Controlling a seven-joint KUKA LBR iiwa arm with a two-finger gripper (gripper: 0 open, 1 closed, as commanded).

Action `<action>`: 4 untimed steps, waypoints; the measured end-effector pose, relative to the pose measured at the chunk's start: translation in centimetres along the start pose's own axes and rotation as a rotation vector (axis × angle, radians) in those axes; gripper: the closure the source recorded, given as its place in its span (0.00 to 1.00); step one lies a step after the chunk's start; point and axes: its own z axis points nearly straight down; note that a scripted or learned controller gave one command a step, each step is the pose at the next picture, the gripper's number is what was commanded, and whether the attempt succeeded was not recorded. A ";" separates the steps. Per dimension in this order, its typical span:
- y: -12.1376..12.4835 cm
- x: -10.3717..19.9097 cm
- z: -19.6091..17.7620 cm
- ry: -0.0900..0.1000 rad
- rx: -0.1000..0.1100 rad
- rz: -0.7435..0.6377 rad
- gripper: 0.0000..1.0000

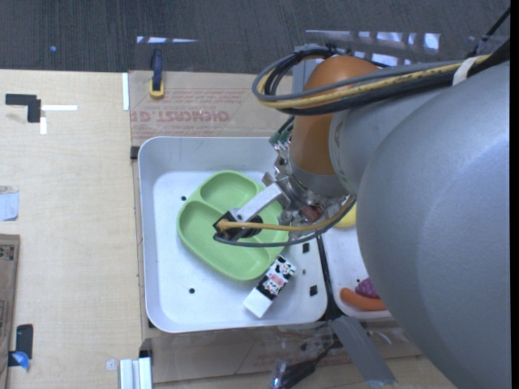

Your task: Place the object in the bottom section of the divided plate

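Far left of the tool (284, 211) the bare wooden table (65, 217) runs up to a white bin (166, 298). The green divided plate (203, 217) lies in that bin, partly under the tool and to its left, with the large section on the side nearer the camera. Just below the tool, beside the plate's lower right edge and outside it, a small white carton with black cow patches (272, 284) lies on its side on the bin floor. The tool hangs low over the right part of the plate, and I cannot tell whether it is spread or pressed together; nothing can be seen in its grip. To its right, in the second bin (340, 258), sit a yellow thing (350, 215) and an orange one (362, 298).

I judge the carton to be the object, so the pick-up is not yet done. The next move calls for shifting toward the camera, over the carton, and dropping straight onto it without nudging the plate.
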 end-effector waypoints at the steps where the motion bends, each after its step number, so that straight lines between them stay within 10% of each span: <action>1: -6.2 -0.3 10.9 0.001 0.000 0.189 1.00; 2: -1.5 -2.4 11.1 0.033 0.004 0.039 1.00; 3: 7.0 3.1 -4.8 0.000 0.000 0.016 1.00; 4: -1.2 1.6 1.8 0.000 0.000 0.205 1.00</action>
